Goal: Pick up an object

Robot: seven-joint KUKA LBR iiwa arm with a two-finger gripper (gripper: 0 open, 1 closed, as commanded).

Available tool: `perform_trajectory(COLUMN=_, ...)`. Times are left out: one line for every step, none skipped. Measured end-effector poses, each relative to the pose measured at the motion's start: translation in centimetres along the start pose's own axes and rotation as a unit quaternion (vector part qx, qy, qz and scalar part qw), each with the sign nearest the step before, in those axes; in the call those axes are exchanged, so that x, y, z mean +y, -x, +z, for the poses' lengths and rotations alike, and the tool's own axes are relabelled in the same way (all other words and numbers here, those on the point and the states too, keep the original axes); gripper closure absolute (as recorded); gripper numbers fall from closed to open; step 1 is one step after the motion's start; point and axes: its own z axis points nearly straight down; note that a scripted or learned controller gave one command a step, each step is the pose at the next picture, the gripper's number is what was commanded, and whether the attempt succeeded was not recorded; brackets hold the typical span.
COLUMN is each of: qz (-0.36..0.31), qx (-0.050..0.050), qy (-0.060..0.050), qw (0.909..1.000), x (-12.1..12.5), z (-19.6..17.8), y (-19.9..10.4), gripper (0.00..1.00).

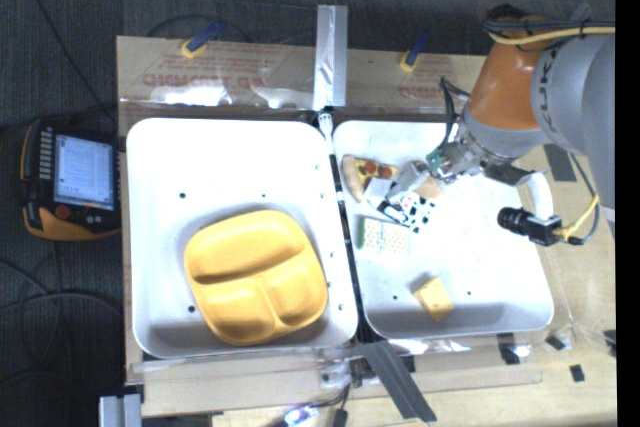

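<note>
My gripper reaches down into the upper left of the right bin, coming off the grey wrist and orange band. Its tip hangs over a small cluster of objects. A pizza-slice-shaped toy lies just left of the tip, against the bin's left wall. A black-and-white spotted piece sits directly below the tip, close to it or touching it. A pale green patterned card lies flat beneath that. A tan block rests alone near the bin's front.
The left bin holds a large yellow divided tray. A raised divider separates the bins. A black cylinder with a yellow cable hangs off the arm over the right bin. A pendant with a screen sits left of the bench.
</note>
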Motion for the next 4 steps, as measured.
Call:
perform_trajectory(qz=-0.067, qx=0.002, qy=-0.003, qw=0.9977, x=5.0, z=-5.3, y=-3.9, gripper=0.0)
perform_trajectory(qz=-0.057, qx=0.003, qy=-0.003, qw=0.9983, x=6.8, z=-5.3, y=-2.4, gripper=0.0)
perform_trajectory(qz=-0.123, qx=0.002, qy=-0.003, qw=0.9923, x=0.0, z=-2.5, y=-0.7, gripper=0.0)
perform_trajectory(qz=-0.273, qx=-0.003, qy=0.006, qw=0.9619, x=1.0, z=3.3, y=-2.1, gripper=0.0)
